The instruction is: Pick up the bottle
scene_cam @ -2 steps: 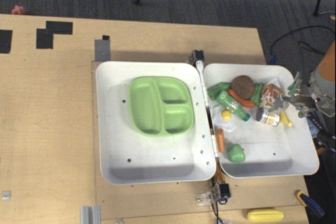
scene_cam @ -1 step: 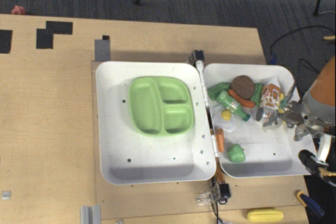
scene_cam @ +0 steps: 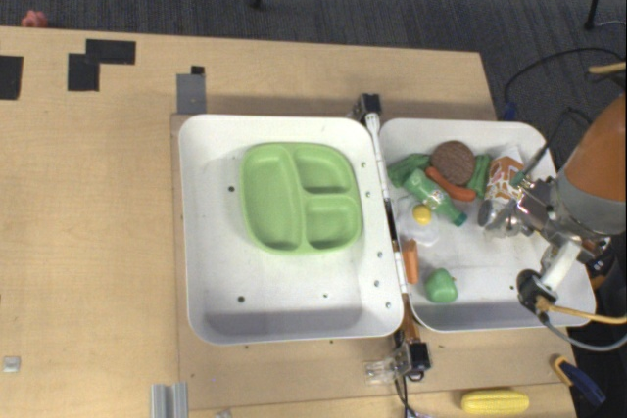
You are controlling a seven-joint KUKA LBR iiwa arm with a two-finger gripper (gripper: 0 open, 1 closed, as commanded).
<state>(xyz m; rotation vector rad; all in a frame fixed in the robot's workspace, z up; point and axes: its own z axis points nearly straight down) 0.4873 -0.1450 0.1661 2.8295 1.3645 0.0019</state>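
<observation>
Green comes first as you scan from the left: a divided green tray (scene_cam: pixel 299 197) lies in the left bin (scene_cam: pixel 211 308), well apart from everything else. Cross the rim into the right bin (scene_cam: pixel 470 313) and you meet an orange carrot (scene_cam: pixel 411 261) against the left wall, with a small green pepper (scene_cam: pixel 441 286) just beside it. Higher up you see a pile: a green bottle (scene_cam: pixel 438 192) lying on its side and slanting down to the right, a small yellow piece (scene_cam: pixel 422 214) just below it, and a brown patty (scene_cam: pixel 452 157) with a red sausage (scene_cam: pixel 450 182) touching its lower edge. Further right, the gripper (scene_cam: pixel 502 210) sits low in the bin, near the bottle's right end, beside an orange-and-white carton (scene_cam: pixel 504 176). You cannot tell from here how the jaws stand. Below the bins, a yellow corn cob (scene_cam: pixel 495 400) rests on the bench (scene_cam: pixel 88 259).
</observation>
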